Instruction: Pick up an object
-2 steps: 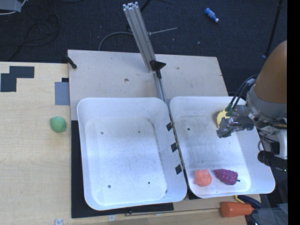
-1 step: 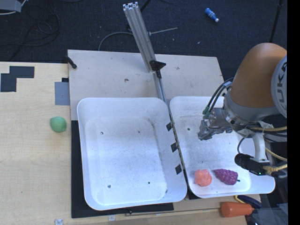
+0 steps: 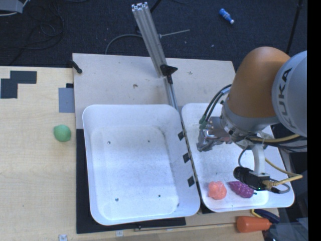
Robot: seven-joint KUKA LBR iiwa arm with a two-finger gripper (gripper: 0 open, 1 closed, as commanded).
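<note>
Overhead view of the bench. The arm [image 3: 271, 92], grey with an orange band, reaches in from the right and hangs over the right bin [image 3: 193, 115]. Its gripper [image 3: 204, 143] sits low over the bin's left part, close beside the divider between the bins; whether it is spread or closed cannot be told from this angle. A pink-orange round object [image 3: 217, 190] lies in the right bin below the gripper in frame, well apart from it, and a purple grape-like cluster [image 3: 241, 189] lies just right of that. The left bin [image 3: 100, 115] stands left of the gripper. A green ball [image 3: 62, 133] rests far left on the wooden bench [image 3: 30, 174]. An orange object [image 3: 253, 224] lies past the right bin's near edge.
</note>
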